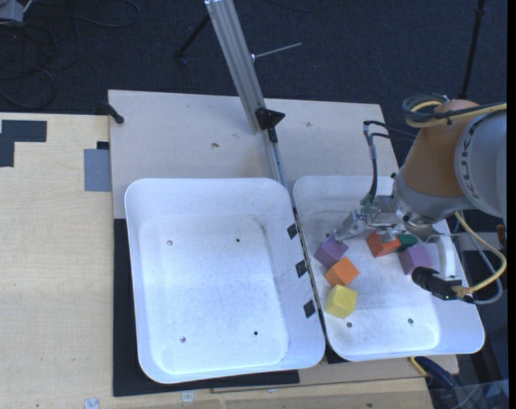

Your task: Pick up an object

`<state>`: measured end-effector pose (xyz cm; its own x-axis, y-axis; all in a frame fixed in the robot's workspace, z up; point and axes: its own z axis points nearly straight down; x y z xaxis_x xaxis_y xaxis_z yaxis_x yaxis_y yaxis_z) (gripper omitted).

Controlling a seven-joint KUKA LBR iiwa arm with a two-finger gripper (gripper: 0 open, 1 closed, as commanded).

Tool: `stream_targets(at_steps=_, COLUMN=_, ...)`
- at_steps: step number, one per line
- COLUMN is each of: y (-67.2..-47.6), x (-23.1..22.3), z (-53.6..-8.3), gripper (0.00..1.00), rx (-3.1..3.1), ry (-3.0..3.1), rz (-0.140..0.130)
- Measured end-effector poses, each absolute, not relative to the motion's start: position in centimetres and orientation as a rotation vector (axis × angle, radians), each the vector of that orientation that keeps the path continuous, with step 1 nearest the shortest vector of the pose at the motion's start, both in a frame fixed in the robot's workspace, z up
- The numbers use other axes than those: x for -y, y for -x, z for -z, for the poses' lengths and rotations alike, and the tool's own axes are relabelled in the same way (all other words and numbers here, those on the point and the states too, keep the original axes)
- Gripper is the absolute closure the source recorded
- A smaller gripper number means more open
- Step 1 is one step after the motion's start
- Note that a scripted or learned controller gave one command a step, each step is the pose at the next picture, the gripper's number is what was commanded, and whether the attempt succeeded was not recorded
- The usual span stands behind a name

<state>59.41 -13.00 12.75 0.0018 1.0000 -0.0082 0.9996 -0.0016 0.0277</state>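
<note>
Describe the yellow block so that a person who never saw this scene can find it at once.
Look in the right-hand white bin, on its left side near the divider between the bins. Three blocks lie there in a row; the yellow block is the nearest to the camera, below the orange block and the purple block.

Grey arm [484, 164] — orange band [428, 164], black and yellow cables trailing.

Grey arm with orange band [449, 156] reaches in from right, bent down, metal two-finger gripper [368, 221] lowered, pointing left.
</note>
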Motion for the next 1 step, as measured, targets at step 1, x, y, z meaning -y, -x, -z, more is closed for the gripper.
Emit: stream_targets(at_steps=1, y=-56.08, x=14.22, z=-11.29, gripper=0.00, rx=-2.210, ry=-2.206, rz=-0.014)
